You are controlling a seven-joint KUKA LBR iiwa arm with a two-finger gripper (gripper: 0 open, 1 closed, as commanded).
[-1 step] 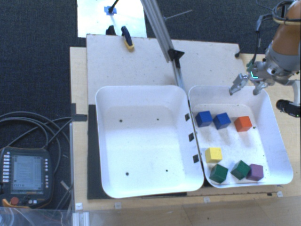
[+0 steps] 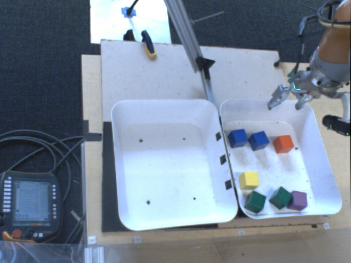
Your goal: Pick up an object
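In the camera view, the gripper is hovering with fingers spread and nothing between them, over the back rim of the right bin. Seven blocks are lying inside, the orange block nearest it.

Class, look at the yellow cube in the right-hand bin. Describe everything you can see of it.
The yellow cube is a small, plain block with a matte, evenly coloured surface. It sits flat on the floor of the right bin, near that bin's left wall. Nothing touches it. A dark green cube lies just below it in the picture, with a small gap between them. The gripper is far off, at the bin's top edge.
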